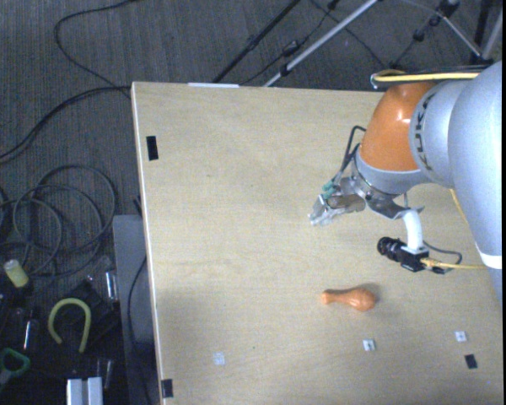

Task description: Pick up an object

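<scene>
No legible text, label, brand or number anywhere.

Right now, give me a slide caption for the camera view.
KUKA arm's gripper poised over the wooden bench, up and left of an orange pear-shaped object.

One orange pear-shaped object lies on the worktop below the single gripper, with three small square markers past it, toward the worktop's near edge.

One fixed overhead camera looks down, slanted.
</scene>
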Available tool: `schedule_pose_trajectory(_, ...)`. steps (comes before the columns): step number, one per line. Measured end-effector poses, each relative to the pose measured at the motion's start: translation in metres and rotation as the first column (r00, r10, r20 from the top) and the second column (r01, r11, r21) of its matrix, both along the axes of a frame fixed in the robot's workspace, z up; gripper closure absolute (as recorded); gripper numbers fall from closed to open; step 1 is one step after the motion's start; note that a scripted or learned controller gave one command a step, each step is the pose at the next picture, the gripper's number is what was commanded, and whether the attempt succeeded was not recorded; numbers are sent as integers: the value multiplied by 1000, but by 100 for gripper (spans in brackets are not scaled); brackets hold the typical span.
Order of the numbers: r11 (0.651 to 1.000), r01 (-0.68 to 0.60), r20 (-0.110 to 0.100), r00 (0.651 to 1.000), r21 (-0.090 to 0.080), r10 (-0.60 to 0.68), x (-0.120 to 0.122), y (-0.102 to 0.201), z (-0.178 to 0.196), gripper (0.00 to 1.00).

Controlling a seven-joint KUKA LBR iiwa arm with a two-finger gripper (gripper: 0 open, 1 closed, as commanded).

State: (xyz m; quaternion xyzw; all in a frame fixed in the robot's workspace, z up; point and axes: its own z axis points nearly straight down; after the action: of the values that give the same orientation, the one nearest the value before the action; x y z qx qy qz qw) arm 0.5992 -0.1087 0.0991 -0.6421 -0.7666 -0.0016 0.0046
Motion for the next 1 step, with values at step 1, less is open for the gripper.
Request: schedule_pose_trajectory(1,1000,0,0,1000,0,0,0,0,0,0)
